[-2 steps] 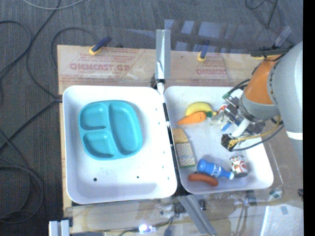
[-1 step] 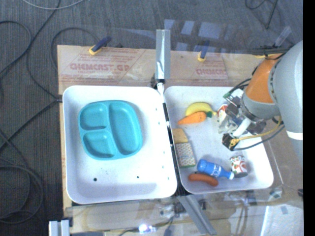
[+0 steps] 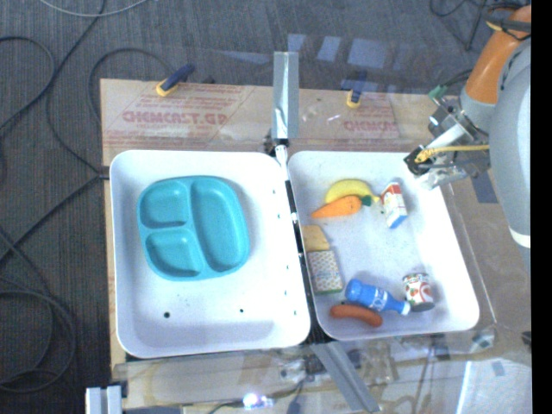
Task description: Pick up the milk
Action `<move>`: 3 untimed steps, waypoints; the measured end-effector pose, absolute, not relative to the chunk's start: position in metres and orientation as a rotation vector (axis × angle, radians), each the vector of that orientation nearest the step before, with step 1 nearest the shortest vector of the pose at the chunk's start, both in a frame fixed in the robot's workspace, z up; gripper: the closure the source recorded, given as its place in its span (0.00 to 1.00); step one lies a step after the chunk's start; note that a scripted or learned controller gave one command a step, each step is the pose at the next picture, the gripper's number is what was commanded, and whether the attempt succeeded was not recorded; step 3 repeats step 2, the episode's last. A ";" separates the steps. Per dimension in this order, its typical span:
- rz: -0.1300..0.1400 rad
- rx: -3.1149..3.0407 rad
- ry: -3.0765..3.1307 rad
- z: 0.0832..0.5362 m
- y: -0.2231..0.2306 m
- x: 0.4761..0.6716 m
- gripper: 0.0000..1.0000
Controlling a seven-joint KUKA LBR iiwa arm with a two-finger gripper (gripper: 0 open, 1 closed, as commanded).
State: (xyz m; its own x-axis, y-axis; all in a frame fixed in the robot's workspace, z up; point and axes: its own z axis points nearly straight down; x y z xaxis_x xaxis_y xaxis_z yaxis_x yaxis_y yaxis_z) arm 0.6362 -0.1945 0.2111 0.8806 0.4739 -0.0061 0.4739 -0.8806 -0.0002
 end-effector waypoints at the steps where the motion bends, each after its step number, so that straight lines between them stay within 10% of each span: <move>1: -0.010 2.978 1.006 0.195 -0.176 0.584 1.00; 2: -0.009 2.974 1.008 0.308 -0.206 0.622 1.00; 3: -0.009 2.974 1.008 0.308 -0.206 0.622 1.00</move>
